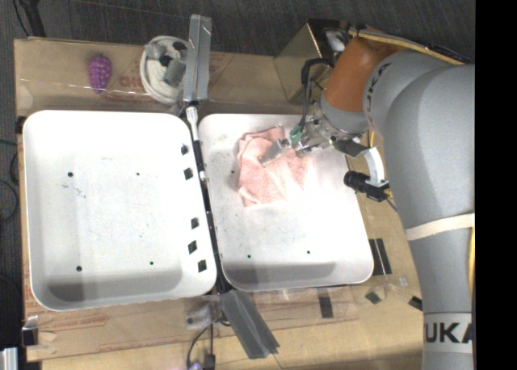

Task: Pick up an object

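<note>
A crumpled pink cloth (271, 168) lay in the upper part of the right shallow white bin (339, 259). The two-finger gripper (284, 145) sat at the cloth's upper right edge, touching it. Its jaws were too small and blurred to tell their state.
</note>
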Available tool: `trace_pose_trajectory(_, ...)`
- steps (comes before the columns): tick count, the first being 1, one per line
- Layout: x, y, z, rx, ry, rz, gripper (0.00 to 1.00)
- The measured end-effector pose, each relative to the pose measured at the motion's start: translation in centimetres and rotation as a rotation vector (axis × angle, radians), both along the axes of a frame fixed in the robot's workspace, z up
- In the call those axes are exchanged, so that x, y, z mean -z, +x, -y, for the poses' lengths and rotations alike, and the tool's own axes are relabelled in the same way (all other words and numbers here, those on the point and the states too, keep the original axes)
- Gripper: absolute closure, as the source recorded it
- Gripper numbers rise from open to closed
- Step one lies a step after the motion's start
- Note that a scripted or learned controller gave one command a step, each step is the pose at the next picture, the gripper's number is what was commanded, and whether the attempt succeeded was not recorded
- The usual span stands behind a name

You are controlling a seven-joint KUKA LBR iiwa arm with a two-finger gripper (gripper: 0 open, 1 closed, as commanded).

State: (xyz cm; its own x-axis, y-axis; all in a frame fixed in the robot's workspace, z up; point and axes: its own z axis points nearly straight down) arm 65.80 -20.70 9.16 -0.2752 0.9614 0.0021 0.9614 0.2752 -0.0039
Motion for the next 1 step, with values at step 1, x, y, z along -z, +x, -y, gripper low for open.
trace_pose_trajectory(1,0.0,0.0,0.01,0.0,0.0,0.0,0.0)
